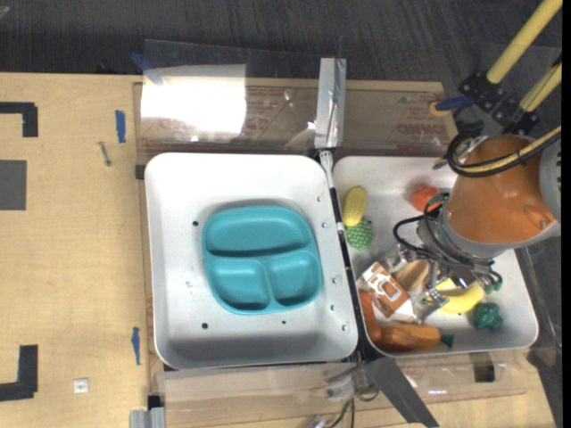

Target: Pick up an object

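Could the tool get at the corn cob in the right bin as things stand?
Probably yes. The corn cob lies bare near the right bin's left wall, nothing on top of it. The tool is lower down among the other toys, so it must first move up.

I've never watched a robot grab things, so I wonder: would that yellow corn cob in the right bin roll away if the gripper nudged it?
Probably, yes. The corn looks rounded and elongated, so a sideways nudge would likely roll it. It lies on the bin's smooth white floor, which looks slippery. It seems to be a toy, so likely light and stiff. The green thing just below it might stop it.
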Available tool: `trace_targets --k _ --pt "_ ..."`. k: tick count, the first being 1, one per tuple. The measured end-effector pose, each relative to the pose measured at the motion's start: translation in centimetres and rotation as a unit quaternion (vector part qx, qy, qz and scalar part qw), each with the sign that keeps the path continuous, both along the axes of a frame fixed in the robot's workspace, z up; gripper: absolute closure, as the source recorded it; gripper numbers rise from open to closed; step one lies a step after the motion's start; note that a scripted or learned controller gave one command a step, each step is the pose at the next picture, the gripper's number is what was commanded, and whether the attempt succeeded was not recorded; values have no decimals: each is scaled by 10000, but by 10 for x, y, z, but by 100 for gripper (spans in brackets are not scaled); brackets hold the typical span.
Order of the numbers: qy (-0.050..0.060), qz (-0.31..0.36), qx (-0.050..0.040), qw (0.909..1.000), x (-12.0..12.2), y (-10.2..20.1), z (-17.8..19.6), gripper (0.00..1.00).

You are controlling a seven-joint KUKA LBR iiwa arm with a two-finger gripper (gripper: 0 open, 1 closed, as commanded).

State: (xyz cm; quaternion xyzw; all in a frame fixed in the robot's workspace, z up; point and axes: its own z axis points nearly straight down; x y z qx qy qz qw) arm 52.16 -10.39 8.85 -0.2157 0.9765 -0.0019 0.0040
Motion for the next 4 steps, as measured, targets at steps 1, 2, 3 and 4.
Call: trace_targets --k 1,2,3,4 --pt "-10 1359 -3 9907 80 -45 -1 0" --pt "-85 2225 -43 9749 -27 -72 2 0" --pt "-6 2066 17 9784 18 -115 -1 0" --pt "-71 1893 -3 9819 -19 -113 2 0"
